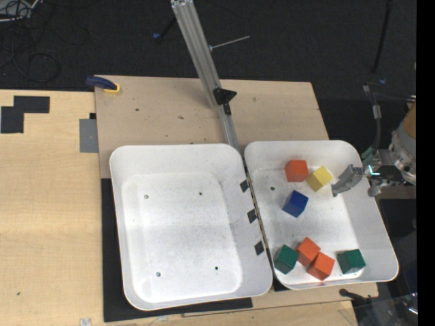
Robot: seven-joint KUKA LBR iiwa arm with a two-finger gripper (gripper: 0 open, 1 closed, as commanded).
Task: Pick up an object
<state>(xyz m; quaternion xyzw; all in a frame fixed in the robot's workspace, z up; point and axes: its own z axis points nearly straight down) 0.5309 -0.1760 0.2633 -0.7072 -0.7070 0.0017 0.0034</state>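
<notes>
Gripper point(346, 180) over right bin point(367, 216), right rim – nothing seen between its fingers; how far open, cannot tell.
Blocks in that bin: yellow block point(320, 177) just beside the gripper, orange block point(296, 170), blue block point(295, 203) – others near the front wall.

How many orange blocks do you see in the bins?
3, all in the right bin: one orange block near the far side beside the yellow block, and two touching near the front edge. None seems hidden.
</notes>
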